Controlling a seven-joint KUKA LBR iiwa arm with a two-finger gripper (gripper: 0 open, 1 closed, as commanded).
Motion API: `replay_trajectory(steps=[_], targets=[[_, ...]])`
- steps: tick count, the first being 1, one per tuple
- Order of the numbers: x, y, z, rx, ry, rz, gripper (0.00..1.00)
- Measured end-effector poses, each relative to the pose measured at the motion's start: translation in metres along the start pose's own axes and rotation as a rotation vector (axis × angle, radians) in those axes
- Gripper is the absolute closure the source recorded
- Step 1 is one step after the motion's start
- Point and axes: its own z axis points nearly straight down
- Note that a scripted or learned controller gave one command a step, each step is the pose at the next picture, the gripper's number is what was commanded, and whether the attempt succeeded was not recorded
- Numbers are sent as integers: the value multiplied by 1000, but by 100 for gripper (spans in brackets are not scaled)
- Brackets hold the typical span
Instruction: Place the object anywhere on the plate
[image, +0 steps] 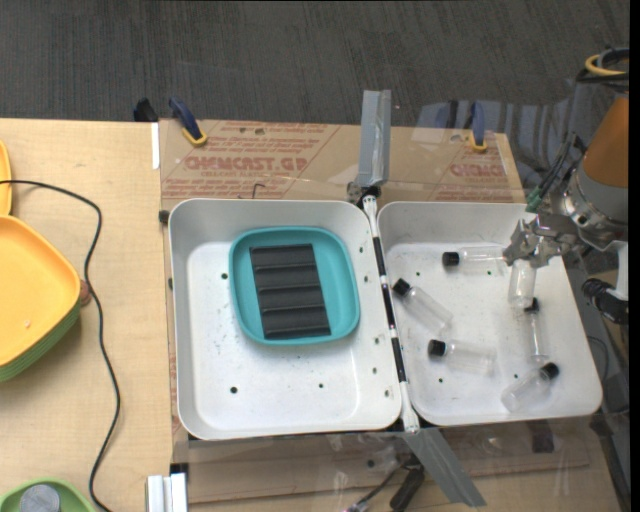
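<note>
Clear plastic: several small black-capped vials scattered loose in the right bin, lying on their sides, well apart from one another; likely dumped there as pick stock.
Teal plate: flat in the left bin, a dark ribbed insert at its middle, set square to the bin walls; looks staged as the drop target, nothing clear lying on it yet.
Divider: bins side by side, rims touching at the centre, so any carry has to cross from right to left.
Gripper: at the upper right of the right bin, reaching in from the right, low over the bin floor.
Fingers: too small and cluttered to judge the spread; cannot tell.
Upright vial: just below the gripper, pale and near vertical, close to or touching the tips; held or merely standing, cannot tell.
Task progress: pick stage at best, judging from the vial's place in the right bin, well apart from the plate.
</note>
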Motion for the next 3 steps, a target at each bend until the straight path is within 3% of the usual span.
replay_trajectory(steps=[1,2,3], targets=[[93,-18,7,1,1,-57,100],[152,-23,7,2,1,-136,100],[152,-23,7,1,0,-135,0]])
